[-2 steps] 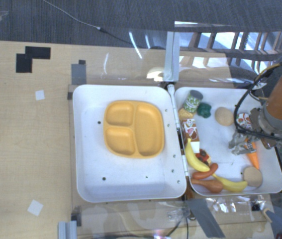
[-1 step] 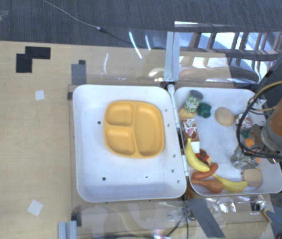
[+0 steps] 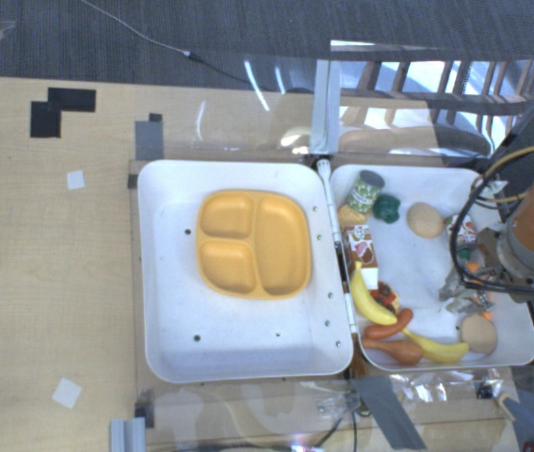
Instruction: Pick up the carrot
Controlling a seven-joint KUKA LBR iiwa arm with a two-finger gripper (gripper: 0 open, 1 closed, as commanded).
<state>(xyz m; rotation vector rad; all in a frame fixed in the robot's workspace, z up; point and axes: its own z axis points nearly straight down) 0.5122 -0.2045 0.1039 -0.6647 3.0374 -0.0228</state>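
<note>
Pale wood bench (image 3: 50,281) bears two white bins (image 3: 168,347); pincer (image 3: 469,295) state unclear, dark carpet (image 3: 201,8) beyond.

Robotics lab, bench (image 3: 50,281), white bins (image 3: 168,347)

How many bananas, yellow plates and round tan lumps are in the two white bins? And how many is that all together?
Bananas: 2
Yellow plate: 1
Tan lumps: 2
Total: 5
</note>
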